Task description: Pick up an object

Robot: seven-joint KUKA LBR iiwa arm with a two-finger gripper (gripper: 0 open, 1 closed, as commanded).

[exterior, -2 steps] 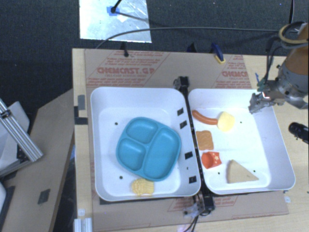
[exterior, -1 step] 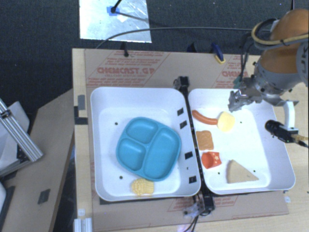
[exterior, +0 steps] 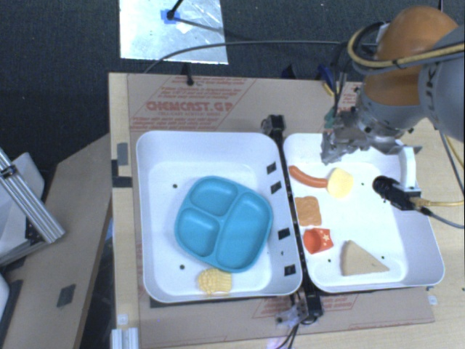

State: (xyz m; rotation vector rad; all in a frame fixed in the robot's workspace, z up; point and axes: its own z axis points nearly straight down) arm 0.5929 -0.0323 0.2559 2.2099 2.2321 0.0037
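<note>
The right bin (exterior: 418, 227) holds an orange-red sausage (exterior: 307, 176), a pale yellow round piece (exterior: 340, 184), a tan breaded square (exterior: 308, 211), a red block (exterior: 317, 240) and a beige wedge (exterior: 360, 260). My gripper (exterior: 336, 153) hangs over the bin's far side, just above and behind the yellow piece and right of the sausage's upper end. Its fingers are dark and blurred against the arm. Nothing shows between them.
The left bin (exterior: 163, 158) bears a blue divided plate (exterior: 222, 223) and a yellow corn piece (exterior: 214, 281) near its front wall. A black divider (exterior: 285, 198) runs between the bins. A black cable plug (exterior: 392, 191) juts over the right bin's right side.
</note>
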